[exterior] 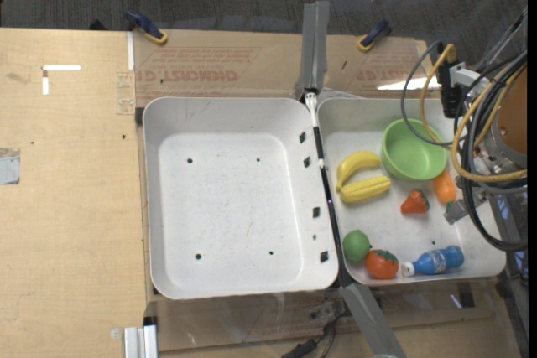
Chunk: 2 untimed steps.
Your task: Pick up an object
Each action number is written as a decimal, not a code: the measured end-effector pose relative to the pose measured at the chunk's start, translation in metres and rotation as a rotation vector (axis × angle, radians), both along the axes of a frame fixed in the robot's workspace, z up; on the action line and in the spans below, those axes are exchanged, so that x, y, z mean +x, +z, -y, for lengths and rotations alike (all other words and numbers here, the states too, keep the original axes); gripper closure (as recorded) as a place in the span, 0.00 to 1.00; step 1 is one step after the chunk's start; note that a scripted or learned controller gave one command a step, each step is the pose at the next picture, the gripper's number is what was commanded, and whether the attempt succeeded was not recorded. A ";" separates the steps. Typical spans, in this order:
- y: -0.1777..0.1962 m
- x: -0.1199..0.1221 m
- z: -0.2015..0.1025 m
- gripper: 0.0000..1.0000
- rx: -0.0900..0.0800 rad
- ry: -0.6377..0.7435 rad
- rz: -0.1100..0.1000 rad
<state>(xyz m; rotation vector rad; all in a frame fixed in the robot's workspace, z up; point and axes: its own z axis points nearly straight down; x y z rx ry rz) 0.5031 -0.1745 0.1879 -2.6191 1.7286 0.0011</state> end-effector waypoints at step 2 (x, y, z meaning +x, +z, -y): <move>0.007 -0.012 -0.016 1.00 0.001 -0.075 0.000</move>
